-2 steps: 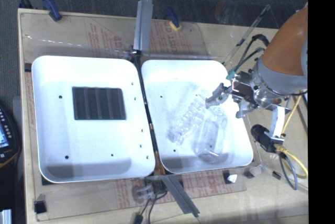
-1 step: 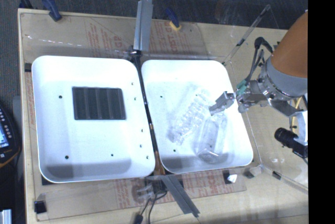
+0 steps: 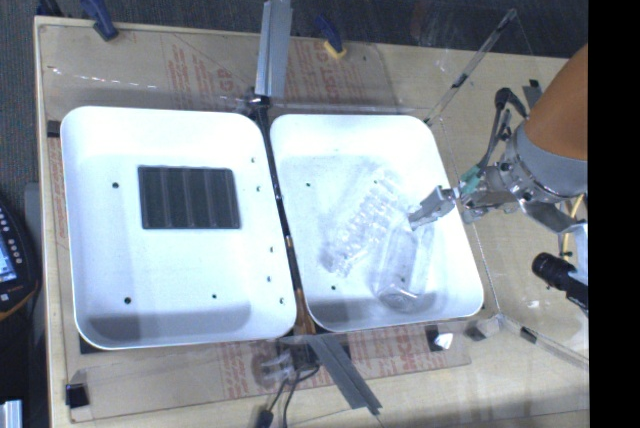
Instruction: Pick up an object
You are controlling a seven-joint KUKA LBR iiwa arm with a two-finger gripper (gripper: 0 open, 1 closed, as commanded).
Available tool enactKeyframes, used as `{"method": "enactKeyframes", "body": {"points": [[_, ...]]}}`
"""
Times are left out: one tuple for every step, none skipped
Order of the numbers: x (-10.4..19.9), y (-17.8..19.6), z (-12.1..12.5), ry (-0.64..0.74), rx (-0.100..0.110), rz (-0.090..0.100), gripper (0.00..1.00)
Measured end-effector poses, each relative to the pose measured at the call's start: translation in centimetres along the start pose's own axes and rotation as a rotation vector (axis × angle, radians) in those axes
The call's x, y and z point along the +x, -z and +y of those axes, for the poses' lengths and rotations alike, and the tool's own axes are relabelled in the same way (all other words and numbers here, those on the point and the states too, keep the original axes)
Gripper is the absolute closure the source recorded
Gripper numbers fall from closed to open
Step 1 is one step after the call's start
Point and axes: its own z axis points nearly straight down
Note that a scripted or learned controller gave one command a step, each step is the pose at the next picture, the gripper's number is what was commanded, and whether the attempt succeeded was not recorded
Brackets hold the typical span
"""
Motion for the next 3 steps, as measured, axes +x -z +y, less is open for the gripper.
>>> {"method": "enactKeyframes", "body": {"points": [[-0.1,0.6,0.0,-0.008,-0.002,-0.001,0.0],[0.0,0.2,0.0,-0.006,0.0,0.0,0.0],[-0.1,1.3,0.0,-0.003,-0.003,-0.001,0.0]]}}
